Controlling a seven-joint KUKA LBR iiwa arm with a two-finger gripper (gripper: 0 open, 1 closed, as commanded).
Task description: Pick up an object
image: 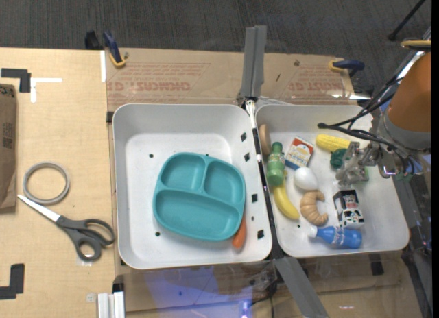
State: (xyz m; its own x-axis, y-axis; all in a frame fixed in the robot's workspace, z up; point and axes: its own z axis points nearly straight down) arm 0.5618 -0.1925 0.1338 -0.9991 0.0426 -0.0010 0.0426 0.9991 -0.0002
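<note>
- Camera view: claw hangs over the right bin; I cannot tell its state.
- Just below it lies the milk carton — likely light, stiff, boxy — best pinched across its flat sides.

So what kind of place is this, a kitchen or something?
More likely a robot test bench: toy food sits in a white bin, a robot arm reaches in, and scissors and tape lie nearby.

One fixed camera above the bench — looking down aslant.
</note>
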